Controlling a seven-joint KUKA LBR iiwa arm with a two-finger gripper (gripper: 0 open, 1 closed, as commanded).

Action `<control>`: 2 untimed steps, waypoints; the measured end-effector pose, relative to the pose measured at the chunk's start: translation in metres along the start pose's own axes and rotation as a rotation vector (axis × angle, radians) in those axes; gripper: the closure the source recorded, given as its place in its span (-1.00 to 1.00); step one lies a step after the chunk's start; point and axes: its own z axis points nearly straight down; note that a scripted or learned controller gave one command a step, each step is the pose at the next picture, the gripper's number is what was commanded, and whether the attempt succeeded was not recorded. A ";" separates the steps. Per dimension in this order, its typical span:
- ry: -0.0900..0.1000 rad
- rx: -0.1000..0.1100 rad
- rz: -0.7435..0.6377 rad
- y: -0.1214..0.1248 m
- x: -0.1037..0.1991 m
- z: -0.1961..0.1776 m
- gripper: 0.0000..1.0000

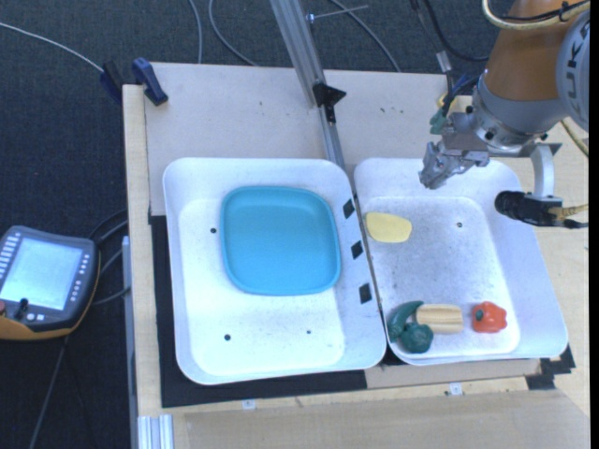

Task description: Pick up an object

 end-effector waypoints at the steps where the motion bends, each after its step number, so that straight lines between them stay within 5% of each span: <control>1: 0.000 0.001 0.001 -0.014 0.055 0.013 1.00; 2: 0.000 0.001 0.001 -0.019 0.106 0.022 1.00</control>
